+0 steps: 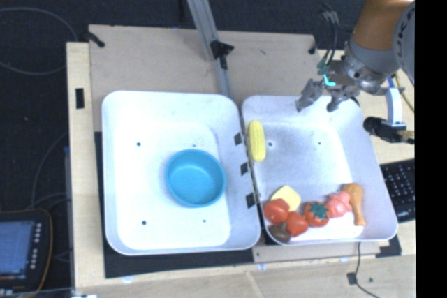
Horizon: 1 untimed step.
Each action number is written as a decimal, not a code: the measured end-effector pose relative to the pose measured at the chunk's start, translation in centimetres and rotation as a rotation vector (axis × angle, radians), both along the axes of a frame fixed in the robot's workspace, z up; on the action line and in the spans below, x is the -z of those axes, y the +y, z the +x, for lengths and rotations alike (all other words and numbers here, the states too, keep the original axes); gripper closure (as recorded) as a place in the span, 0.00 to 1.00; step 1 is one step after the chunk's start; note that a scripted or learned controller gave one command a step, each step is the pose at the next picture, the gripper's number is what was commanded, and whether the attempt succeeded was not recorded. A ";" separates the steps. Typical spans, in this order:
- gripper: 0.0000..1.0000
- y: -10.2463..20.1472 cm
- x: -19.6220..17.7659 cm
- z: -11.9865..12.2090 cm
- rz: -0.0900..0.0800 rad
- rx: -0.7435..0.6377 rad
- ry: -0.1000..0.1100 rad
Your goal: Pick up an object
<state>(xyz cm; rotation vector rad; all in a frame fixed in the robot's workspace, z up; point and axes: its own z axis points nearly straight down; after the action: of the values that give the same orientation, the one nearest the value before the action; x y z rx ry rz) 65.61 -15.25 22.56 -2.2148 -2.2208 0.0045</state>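
- You have two shallow white plastic bins on the desk (80, 171): the left bin (126, 115) holds one round blue bowl (195, 178).
- In the right bin (363, 150): one yellow corn cob (256, 140) by the left wall; one yellow wedge (286, 197), three red tomato-like pieces (276, 211), one pink and orange toy (346, 202) clustered at the near edge.
- Your hand (320, 98) hovers over the right bin's far rim, fingers spread, pinching nothing.

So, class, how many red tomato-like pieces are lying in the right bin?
3, all clustered at the right bin's near edge: one beside the yellow wedge, one just below it, one by the pink piece. The pile may hide more.
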 end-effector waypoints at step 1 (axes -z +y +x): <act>0.00 0.0 -0.5 0.2 -0.001 -0.001 -0.008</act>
<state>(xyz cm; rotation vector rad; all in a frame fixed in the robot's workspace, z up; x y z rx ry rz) 65.79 -15.26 23.03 -2.2188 -2.2263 -0.0036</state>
